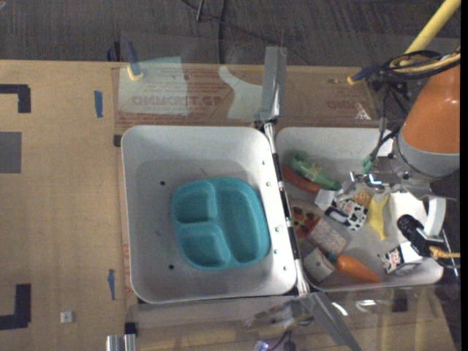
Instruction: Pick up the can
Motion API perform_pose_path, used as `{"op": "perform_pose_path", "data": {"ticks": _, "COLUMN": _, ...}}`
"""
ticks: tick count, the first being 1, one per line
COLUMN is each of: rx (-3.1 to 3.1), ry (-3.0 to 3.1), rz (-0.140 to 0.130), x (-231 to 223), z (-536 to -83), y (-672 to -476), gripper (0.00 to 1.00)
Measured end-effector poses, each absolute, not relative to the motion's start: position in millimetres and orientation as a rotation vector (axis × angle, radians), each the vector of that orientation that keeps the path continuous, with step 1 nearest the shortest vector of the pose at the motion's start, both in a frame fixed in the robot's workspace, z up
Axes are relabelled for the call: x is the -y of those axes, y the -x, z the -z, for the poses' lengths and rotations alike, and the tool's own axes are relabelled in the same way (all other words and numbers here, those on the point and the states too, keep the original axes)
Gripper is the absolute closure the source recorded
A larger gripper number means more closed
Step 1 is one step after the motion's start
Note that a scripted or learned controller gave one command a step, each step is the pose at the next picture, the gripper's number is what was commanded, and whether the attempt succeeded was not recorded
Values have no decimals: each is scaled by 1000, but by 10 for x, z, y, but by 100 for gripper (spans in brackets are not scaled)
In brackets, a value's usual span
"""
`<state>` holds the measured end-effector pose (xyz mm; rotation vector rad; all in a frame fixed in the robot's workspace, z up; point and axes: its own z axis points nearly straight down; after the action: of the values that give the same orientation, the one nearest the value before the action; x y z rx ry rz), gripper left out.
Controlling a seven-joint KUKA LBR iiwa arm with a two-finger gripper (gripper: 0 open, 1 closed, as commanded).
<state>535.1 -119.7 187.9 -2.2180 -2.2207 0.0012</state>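
The big grey arm with the orange band (437, 123) covers part of the right white bin (322, 139). The gripper (369, 180) sits low over the toy pile, too jumbled to tell how it stands. A small silver can (319, 264) lies near the bin's front-left corner, beside an orange carrot (357, 268). A teal divided plate (219, 223) rests in the left white bin (146, 159).

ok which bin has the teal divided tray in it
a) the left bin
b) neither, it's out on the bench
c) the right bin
a: the teal divided tray lies flat on the floor of the left bin, while the right bin holds the jumble of small items.
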Motion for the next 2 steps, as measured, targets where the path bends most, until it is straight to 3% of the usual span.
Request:
{"op": "perform_pose_path", "data": {"ticks": 1, "rx": 2176, "ry": 2263, "rz": -1, "x": 1850, "z": -1782, "y": -5230, "gripper": 0}}
{"op": "perform_pose_path", "data": {"ticks": 2, "rx": 2177, "ry": 2263, "rz": 0, "x": 1847, "z": -1782, "y": -5232, "gripper": 0}}
